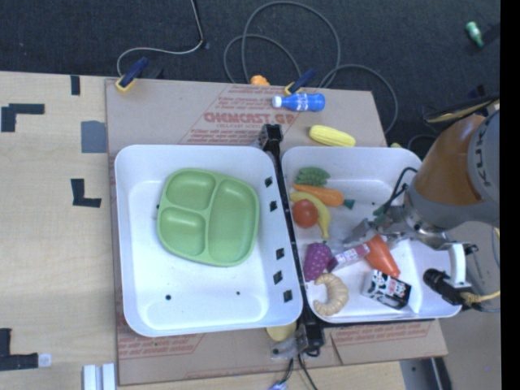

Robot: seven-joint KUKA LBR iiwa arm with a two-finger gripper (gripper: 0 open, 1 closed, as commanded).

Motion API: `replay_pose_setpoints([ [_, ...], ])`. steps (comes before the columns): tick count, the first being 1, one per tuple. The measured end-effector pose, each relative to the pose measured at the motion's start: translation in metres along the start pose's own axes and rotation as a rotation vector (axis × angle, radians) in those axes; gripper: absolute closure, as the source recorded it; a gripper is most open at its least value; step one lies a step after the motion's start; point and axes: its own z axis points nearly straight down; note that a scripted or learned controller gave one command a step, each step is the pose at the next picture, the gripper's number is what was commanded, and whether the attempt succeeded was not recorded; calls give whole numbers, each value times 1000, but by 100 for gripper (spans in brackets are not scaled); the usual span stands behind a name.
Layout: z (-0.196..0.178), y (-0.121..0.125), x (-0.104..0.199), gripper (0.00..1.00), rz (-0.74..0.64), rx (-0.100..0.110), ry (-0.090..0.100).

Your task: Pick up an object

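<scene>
Camera view: gripper point(367, 232) hangs over the right bin point(357, 315), aperture unreadable; toy carrot cone point(382, 255) beside it looks light, rigid, slick, so grip mid-body.

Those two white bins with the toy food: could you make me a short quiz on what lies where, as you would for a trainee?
1. True or false: the green divided plastic plate lies in the left white bin.
2. Which lies outside both bins, on the brown cardboard sheet? A) the red toy tomato B) the yellow toy corn cob C) the purple toy grape bunch
3. Fill in: the robot's hand is above the ____ white bin.

Key
1. True.
2. B; it lies beyond the far rim of the bins, near the small blue and white toy bottle.
3. Right, near the orange toy cone.
</scene>
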Motion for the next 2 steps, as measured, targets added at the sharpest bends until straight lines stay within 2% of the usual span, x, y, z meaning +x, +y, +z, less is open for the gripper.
replay_pose_setpoints([
  [1, -85, 27, 91, 100, -11, -9, 1],
  [2, -119, 57, 47, 100, 1, -5, -4],
])
